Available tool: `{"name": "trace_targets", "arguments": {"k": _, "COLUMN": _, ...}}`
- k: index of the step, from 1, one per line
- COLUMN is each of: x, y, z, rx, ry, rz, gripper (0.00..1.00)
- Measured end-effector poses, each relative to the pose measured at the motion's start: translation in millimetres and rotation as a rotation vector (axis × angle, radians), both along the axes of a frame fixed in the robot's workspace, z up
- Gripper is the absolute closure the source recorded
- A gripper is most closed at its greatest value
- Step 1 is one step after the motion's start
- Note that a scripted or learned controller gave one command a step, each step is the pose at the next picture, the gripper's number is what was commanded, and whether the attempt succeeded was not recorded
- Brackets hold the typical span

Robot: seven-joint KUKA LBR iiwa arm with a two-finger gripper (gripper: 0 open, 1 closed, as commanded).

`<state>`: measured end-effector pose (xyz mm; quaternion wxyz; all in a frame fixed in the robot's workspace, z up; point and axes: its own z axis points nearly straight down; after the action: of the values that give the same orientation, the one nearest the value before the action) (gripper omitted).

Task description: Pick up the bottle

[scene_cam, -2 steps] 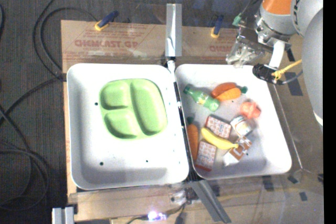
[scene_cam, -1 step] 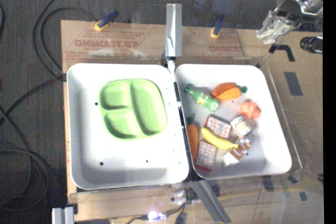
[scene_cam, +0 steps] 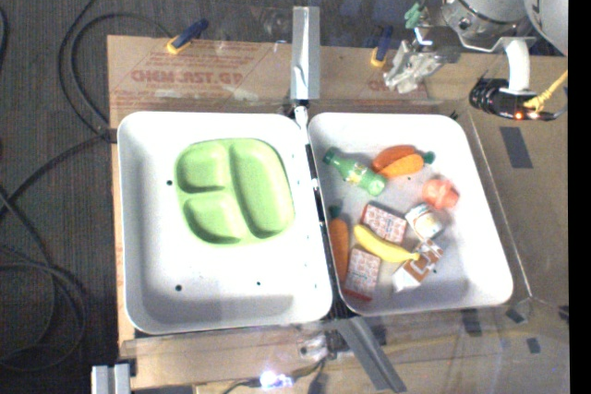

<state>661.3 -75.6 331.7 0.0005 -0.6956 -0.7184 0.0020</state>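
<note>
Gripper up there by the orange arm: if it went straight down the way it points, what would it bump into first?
Probably the brown bench board just behind the right bin, not the bottle. The gripper hangs outside the bin, though depth is unclear.

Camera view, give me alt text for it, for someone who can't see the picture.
The gripper hangs above the bench beyond the right bin, well clear of the green bottle lying among toy food near that bin's back left corner. The left bin holds a green divided tray.
</note>
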Motion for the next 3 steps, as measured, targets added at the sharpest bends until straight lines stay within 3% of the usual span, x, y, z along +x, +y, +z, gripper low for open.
{"name": "trace_targets", "arguments": {"k": 1, "x": 1, "y": 99, "z": -125, "rx": 0.003, "ry": 0.001, "rz": 0.093, "gripper": 1.0}}
{"name": "trace_targets", "arguments": {"k": 2, "x": 1, "y": 99, "z": -125, "rx": 0.004, "ry": 0.0, "rz": 0.093, "gripper": 0.0}}
{"name": "trace_targets", "arguments": {"k": 3, "x": -91, "y": 81, "z": -149, "rx": 0.004, "ry": 0.0, "rz": 0.232, "gripper": 0.0}}
